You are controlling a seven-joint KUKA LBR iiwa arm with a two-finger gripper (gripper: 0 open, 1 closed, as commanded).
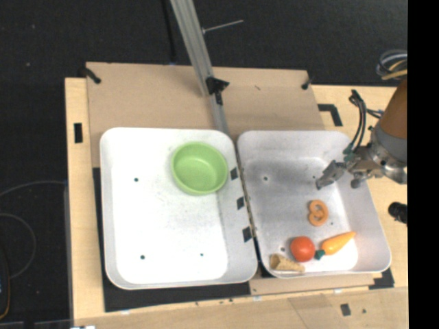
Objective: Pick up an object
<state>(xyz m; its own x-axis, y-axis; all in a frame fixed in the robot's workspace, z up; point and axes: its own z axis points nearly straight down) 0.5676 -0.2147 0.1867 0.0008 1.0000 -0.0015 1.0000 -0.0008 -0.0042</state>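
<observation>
In the right bin (274, 156), near its front, lie a small orange pretzel-shaped piece (317, 212), a red tomato (302, 249), an orange carrot (337, 242) and a tan piece (286, 264). My gripper (341, 175) hangs over the right part of that bin, above and slightly right of the pretzel piece. Its fingers are spread apart with nothing between them. A green bowl (199, 168) sits upright at the back right of the left bin (137, 218).
A slanted metal pole (195, 46) rises from the back of the bench between the bins. The arm's wrist with its orange band (394, 115) comes in at the right edge. Brown board (199, 98) lies behind the bins.
</observation>
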